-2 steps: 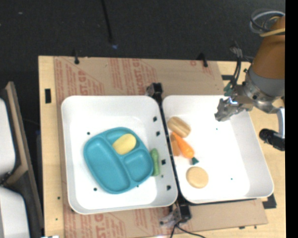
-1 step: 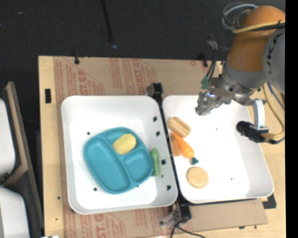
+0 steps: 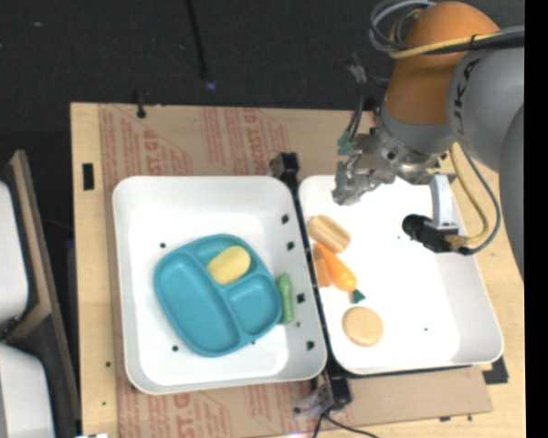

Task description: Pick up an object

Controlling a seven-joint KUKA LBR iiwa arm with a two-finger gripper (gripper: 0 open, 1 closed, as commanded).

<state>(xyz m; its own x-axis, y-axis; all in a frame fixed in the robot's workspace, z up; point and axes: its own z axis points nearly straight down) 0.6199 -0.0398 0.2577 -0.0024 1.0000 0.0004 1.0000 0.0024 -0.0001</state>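
The end effector (image 3: 354,186) hovered over the far left corner of the right bin (image 3: 457,308); whether it was spread or pressed together could not be told. In that bin, along its left side, lay a tan bread roll (image 3: 329,233), an orange carrot (image 3: 335,269) just nearer, and a round tan cookie (image 3: 363,326) nearest. The left bin (image 3: 146,213) held a blue divided tray (image 3: 210,295) carrying a yellow piece (image 3: 228,264), with a green bean (image 3: 285,298) beside its right edge.

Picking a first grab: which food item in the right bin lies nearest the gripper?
The tan bread roll, just below the gripper; the carrot and round cookie lie farther down.
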